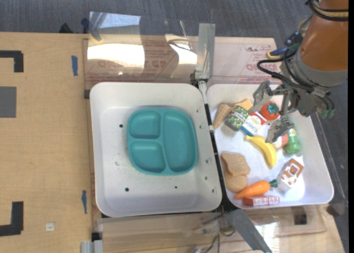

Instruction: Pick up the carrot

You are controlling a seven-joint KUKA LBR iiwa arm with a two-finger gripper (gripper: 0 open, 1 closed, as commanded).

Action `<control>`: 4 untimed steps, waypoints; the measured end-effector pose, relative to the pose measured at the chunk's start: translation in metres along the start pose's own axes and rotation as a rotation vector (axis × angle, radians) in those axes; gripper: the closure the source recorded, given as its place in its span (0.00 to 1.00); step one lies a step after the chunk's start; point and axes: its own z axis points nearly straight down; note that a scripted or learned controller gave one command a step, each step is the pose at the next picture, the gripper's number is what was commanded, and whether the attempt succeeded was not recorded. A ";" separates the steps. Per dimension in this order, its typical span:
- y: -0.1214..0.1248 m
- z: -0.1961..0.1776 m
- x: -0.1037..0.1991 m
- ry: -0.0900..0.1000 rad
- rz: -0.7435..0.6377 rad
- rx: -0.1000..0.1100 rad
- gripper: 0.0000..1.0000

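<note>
Gripper point(276, 114) fingers spread, holding nothing, upper right. We need to drop toward carrot point(255, 189) at lower right, straddle its middle, dodge banana point(264, 149).

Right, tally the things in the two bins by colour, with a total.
Teal: 1, the divided plate in the left bin
Orange: 1, the carrot
Yellow: 1, the banana
Red: 1, the tomato
Tan: 3, the cone and two bread pieces
Green: 2, the can and a green item
White: 1, the carton
Total: 10 that I can tell apart; more are hidden under the pincer.
</note>
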 end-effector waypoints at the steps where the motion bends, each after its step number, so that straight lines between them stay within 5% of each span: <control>1: 0.005 0.095 0.075 0.006 0.013 -0.003 0.00; 2: -0.013 0.171 0.059 -0.028 -0.093 0.011 0.00; 4: -0.016 0.175 0.062 -0.040 -0.994 0.043 0.00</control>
